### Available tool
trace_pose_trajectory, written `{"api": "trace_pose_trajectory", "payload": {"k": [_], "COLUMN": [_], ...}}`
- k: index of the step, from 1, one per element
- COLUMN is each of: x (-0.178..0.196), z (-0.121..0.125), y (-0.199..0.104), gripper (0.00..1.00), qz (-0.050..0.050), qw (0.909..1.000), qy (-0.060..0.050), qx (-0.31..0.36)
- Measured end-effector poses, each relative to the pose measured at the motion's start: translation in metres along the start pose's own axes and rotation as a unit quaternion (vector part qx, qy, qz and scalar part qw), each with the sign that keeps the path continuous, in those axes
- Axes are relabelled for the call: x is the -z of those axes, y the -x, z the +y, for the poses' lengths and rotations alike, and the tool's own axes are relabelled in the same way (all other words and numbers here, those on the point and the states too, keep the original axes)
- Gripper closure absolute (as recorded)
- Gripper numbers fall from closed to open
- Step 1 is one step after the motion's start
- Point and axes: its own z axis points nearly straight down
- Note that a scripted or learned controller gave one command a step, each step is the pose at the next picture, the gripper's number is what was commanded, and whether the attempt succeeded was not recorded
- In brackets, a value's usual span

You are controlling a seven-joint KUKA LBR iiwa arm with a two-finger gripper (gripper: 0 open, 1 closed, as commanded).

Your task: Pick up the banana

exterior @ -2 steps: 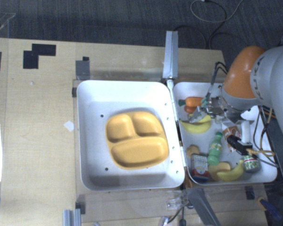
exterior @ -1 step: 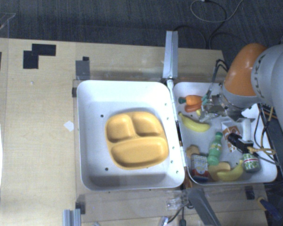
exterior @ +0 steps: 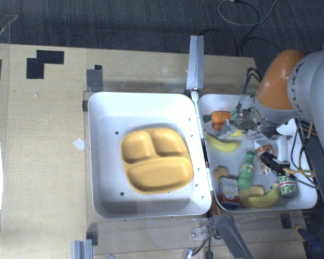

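In the right bin, the banana lies near the left wall, just under the pincer; can't tell how its jaws stand. An orange thing sits just above, a green bottle below, another banana near the bottom.

The arm is a thick, rounded body in smooth pale grey, its shell glossy enough to catch soft highlights. A broad orange band wraps it above the wrist, domed and bright. Below the band sits a grey wrist section, from which darker metal parts of the gripper extend. Thin dark cables loop from the wrist area alongside the orange band.
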Motion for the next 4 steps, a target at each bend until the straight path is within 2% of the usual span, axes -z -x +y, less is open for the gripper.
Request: {"api": "trace_pose_trajectory", "payload": {"k": [1,2,3,4], "x": [0.008,0.129,0.129,-0.011], "z": [0.001,0.004,0.004,0.030], "y": [0.000,-0.003,-0.003,0.017], "gripper": [1.00,1.00,0.00,0.00], "qz": [0.001,-0.002,-0.002,-0.002], "qw": [1.0000,0.9999,0.9999,0.9959], "qy": [0.000,-0.006,-0.006,-0.003], "qx": [0.000,0.013,0.013,-0.090]}}
